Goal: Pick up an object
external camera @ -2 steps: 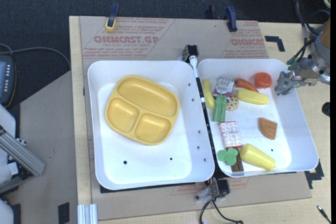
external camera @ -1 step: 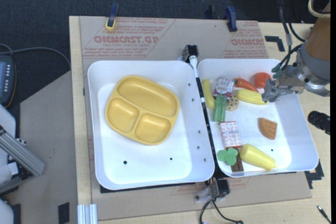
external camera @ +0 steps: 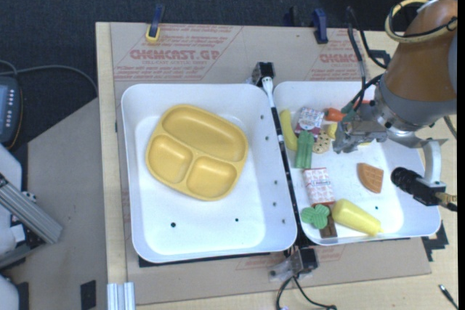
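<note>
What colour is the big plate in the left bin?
Yellow: the plate shows plainly in the camera view.

A yellow plate (external camera: pixel 196 151) with three compartments lies in the left bin (external camera: pixel 138 156), toward its far side. Two clamps, one yellow (external camera: pixel 154 25) and one blue (external camera: pixel 319 25), grip the far edge of the cardboard sheet (external camera: pixel 109 83) under both bins.

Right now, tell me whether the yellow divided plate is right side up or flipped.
Right side up: the yellow divided plate lies flat in the left bin, its three hollow compartments facing upward.
</note>
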You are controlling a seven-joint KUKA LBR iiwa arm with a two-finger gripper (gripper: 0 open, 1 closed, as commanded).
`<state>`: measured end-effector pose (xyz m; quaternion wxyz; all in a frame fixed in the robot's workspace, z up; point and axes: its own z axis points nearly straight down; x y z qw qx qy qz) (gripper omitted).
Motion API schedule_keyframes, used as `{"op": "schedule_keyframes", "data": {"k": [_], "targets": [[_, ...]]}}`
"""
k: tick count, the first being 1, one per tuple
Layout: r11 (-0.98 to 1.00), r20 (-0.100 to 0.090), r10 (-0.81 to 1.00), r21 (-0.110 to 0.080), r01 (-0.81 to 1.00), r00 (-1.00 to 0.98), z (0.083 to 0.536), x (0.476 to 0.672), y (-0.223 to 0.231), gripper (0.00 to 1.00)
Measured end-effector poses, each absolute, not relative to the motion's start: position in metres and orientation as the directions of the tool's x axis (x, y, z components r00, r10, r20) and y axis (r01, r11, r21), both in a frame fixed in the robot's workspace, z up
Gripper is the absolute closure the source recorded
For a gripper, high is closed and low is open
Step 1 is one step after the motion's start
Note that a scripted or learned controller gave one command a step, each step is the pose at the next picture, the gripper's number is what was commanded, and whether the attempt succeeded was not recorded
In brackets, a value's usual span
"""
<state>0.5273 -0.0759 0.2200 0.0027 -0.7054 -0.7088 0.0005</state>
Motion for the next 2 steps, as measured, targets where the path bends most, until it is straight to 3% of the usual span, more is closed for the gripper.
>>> {"op": "schedule_keyframes", "data": {"k": [1,2], "targets": [[0.002,0.001,1.000,-0.003,1.000,-0.002,0.217,0.520,-0.062,1.00],[0.002,0.000,1.000,0.001,1.000,-0.002,0.221,0.527,-0.048,1.00]]}}
